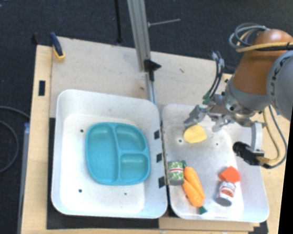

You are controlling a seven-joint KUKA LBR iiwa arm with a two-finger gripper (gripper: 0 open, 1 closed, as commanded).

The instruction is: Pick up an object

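From above, the grey arm's gripper is hovering with its fingers spread just above a small pale-yellow rounded object, which is lying in the right shallow white bin. Nearer the camera from that yellow piece, a green-and-white small can is lying beside an orange plastic carrot. Right of the carrot, an orange-capped white bottle is resting. A teal divided plastic tray is sitting in the left white bin.

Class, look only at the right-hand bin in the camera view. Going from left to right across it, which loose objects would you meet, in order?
Green can → carrot → bottle. The yellow piece overlaps the first two in left-right position, so it is left out.
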